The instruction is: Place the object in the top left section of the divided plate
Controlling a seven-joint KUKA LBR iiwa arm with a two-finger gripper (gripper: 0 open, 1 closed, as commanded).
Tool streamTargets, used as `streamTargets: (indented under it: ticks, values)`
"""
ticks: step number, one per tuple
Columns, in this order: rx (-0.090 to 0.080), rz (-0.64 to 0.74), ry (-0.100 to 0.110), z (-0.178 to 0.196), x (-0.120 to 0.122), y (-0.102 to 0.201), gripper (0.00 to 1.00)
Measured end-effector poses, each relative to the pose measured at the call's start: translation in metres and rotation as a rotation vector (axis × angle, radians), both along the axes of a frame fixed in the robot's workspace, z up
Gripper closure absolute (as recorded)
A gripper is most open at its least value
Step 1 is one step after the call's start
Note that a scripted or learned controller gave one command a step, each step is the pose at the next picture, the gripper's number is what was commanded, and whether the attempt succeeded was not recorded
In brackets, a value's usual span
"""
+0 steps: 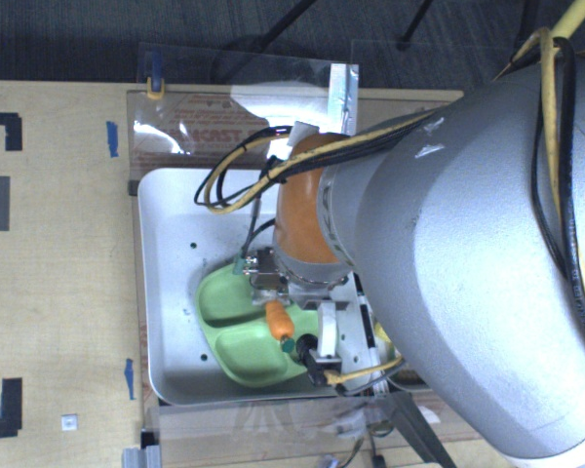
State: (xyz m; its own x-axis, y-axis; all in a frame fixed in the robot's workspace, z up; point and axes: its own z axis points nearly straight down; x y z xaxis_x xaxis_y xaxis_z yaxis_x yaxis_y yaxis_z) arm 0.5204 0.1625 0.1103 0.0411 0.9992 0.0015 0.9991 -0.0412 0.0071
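In the camera view the grey arm (pixel 448 261) comes in from the right of the frame and takes up most of the right half, its thick body slanting down and to the left across the table (pixel 58 261). The orange band (pixel 300 208) sits near the centre of the frame, and below it the wrist points down into the white bin (pixel 171 213), with yellow and black cables looping off its upper left side. The end effector (pixel 266 283) hangs just above the green divided plate (pixel 224 300), which lies in the lower part of the bin. The wrist hides it from above, so whether it is open or closed, or has hold of anything, cannot be told. A small carrot (pixel 276 318), orange with a green tip pointing to the lower right, lies just below the end effector, at the right end of the ridge between the plate's upper hollow and its lower one. Whether it touches the end effector cannot be told. A clear plastic sheet (pixel 224 115) lies along the bin's upper edge, in the upper middle of the frame.
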Motion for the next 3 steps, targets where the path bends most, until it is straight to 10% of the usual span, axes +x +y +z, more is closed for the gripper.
streamTargets:
  ticks: [1, 2, 3]
  values:
    - [-0.002, -0.345, 0.013, 0.025, -0.042, -0.013, 1.0]
    - [-0.002, -0.419, 0.011, 0.133, 0.027, -0.002, 1.0]
    - [-0.001, -0.165, 0.008, -0.012, 0.005, 0.012, 1.0]
